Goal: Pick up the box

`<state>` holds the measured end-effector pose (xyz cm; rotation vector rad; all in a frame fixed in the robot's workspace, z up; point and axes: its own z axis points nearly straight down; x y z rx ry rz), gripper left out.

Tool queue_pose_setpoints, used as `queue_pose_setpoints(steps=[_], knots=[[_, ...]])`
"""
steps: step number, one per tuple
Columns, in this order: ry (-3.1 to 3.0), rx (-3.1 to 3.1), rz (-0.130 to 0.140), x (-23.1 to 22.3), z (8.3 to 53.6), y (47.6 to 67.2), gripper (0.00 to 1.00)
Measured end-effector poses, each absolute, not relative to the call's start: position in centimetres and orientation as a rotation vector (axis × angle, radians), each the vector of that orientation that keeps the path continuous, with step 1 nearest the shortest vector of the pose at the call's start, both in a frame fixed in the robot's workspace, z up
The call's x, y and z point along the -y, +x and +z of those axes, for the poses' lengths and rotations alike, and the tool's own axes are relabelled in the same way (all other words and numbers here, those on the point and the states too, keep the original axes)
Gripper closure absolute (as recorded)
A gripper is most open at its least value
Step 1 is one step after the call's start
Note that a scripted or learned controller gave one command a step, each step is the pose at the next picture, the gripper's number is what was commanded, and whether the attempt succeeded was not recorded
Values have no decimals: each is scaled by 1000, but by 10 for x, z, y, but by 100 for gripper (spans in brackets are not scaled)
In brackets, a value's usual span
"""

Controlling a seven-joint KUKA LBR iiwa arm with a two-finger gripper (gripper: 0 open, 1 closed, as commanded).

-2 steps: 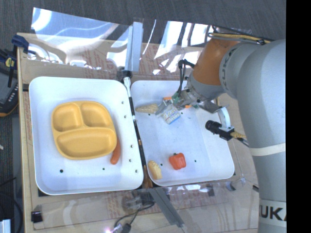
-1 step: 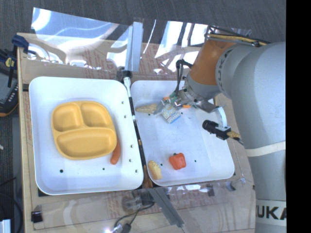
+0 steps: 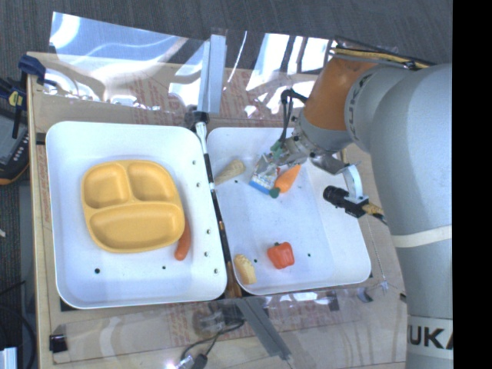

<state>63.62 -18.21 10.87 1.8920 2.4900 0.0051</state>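
Gripper (image 3: 281, 154) sits directly over the box (image 3: 264, 178) in the right bin (image 3: 338, 244), beside a carrot (image 3: 286, 179), its aperture indeterminate from this view; the box appears light, rigid and smooth, best grasped squarely across its narrow faces

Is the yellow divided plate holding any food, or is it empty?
Empty: the three compartments of the yellow divided plate are bare; the sausage lies beside it in the left bin.

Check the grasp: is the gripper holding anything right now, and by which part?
Cannot be told. The gripper sits low in the right bin, right at the box and the carrot, but nothing is visibly between its tips.
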Motion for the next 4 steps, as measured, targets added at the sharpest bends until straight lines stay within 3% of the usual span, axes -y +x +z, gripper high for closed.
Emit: queue_pose_setpoints(steps=[1,2,3,4], knots=[[2044,-2385,0,120,200,658,100],[2046,-2385,-1,120,199,657,0],[2222,-2224,1,167,104,658,0],[2094,-2334,6,178,97,639,0]])
